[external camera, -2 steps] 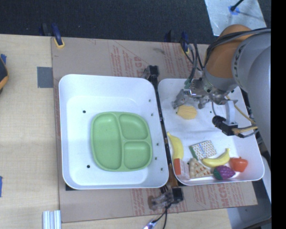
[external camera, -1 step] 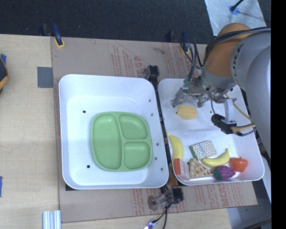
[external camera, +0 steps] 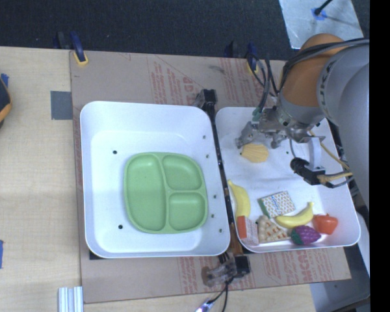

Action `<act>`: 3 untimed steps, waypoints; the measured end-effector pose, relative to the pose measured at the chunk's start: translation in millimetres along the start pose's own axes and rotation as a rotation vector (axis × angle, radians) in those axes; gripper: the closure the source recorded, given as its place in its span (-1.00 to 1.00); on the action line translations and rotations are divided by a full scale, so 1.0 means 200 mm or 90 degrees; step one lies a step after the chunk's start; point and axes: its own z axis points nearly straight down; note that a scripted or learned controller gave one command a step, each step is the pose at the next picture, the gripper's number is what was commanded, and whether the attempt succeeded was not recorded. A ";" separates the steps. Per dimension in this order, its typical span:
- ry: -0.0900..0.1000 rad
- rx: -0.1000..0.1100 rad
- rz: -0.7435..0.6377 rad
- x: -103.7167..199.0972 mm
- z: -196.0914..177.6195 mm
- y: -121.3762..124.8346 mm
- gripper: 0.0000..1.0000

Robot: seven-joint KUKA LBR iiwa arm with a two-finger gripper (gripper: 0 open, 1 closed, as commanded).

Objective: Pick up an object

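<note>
At the near end of the right bin (external camera: 351, 239), toys lay clustered: a banana (external camera: 294, 217), a purple piece (external camera: 305, 234), a red-orange piece (external camera: 325, 223), a cracker-like square (external camera: 267, 229) and a checked packet (external camera: 277, 203). A second banana (external camera: 240, 199) lay along the bin's left wall. The left bin (external camera: 97, 174) held a green divided plate (external camera: 164, 192). Farther back in the right bin, a pale yellow lemon-like object (external camera: 254, 153) rested on the floor, with the pincer (external camera: 266, 134) just above and touching or nearly touching it; whether the pincer was wide or narrow could not be told. Both bins sat on the bench (external camera: 32, 194).
</note>
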 end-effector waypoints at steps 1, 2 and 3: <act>0.000 -0.002 -0.001 -0.01 0.00 0.05 -1.00; 0.000 0.000 -0.001 0.03 0.00 -0.01 -1.00; 0.000 -0.002 -0.001 0.01 0.00 0.03 -1.00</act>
